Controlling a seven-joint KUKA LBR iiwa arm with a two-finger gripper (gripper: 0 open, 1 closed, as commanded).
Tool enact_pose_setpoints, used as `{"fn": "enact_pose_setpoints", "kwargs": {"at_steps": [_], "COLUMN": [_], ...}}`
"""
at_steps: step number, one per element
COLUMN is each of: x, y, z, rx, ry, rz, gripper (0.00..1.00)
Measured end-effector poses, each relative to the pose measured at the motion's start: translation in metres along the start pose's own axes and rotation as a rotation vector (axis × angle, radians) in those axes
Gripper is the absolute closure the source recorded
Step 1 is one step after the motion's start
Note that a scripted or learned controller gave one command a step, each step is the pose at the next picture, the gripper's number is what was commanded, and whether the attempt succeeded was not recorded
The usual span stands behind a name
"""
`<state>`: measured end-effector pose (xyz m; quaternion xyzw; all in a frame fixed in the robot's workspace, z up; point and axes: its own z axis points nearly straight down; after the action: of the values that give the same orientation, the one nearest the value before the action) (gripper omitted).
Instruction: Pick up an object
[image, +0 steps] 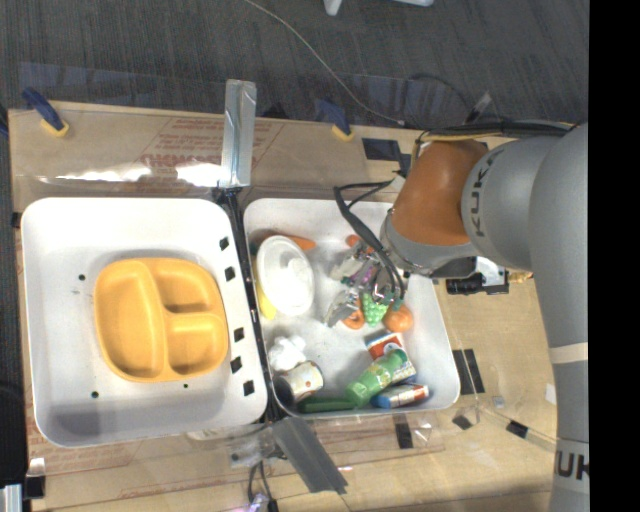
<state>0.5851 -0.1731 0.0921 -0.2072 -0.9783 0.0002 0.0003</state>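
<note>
Clutter fills the right bin (452, 372), and the gripper (368, 282) hangs low over its middle, just above a small green toy (374, 311) and an orange ball (399, 320) that lie touching each other. Whether the fingers are open or closed cannot be told, for the wrist and cables hide them. The green toy seems the likeliest thing to take: it looks light, small and hard, probably plastic, and best pinched across its narrow sides. The ball beside it is round and would likely roll off the fingers. A white bowl (285, 278) lies toward the bin's left wall; it is smooth and wide, a poor hold except at the rim. Near the front edge lie a green bottle (374, 381), a small can (385, 345) and a dark green stick (322, 405), packed close, so neighbours could be nudged. The left bin (40, 300) carries a yellow divided tray (160, 318), well apart from the arm.
</note>
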Motion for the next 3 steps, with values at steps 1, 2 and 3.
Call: {"fn": "enact_pose_setpoints", "kwargs": {"at_steps": [1, 2, 3], "x": [0.066, 0.067, 0.015], "y": [0.004, 0.007, 0.048], "z": [0.001, 0.001, -0.001], "rx": [-0.001, 0.000, 0.002], "ry": [0.001, 0.003, -0.003], "rz": [0.097, -0.016, -0.119], "gripper": [0.00, 0.00, 0.00]}}
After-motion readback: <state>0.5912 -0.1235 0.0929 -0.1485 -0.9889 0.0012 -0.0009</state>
